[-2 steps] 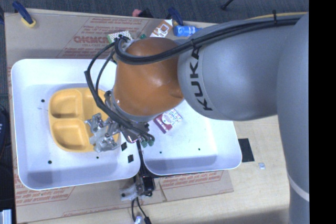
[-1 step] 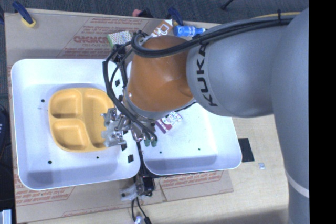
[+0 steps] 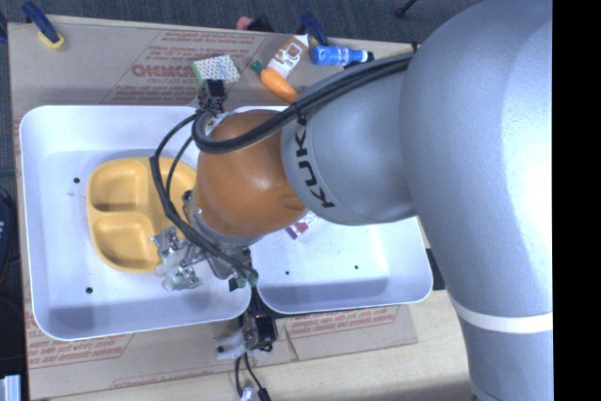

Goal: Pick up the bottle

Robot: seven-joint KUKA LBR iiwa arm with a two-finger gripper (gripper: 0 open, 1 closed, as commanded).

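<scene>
My gripper [image 3: 178,264] hangs low in the left bin [image 3: 47,202], at the front right corner of a yellow divided tray [image 3: 122,211]. A small clear, glinting shape lies at its tip, too blurred to name. The orange wrist band [image 3: 244,183] and the grey arm [image 3: 423,146] cover the middle of both bins. A small white bottle with an orange end [image 3: 285,58] lies on the cardboard behind the bins, well away from the gripper. Beside it lies a blue bottle-like object [image 3: 331,56].
An orange carrot-shaped piece [image 3: 279,86] lies near the back rim of the bins. A patterned packet [image 3: 215,69] sits on the cardboard. A pink scrap [image 3: 299,228] peeks out from under the arm in the right bin [image 3: 376,277]. Blue clamps [image 3: 42,23] hold the cardboard's back edge.
</scene>
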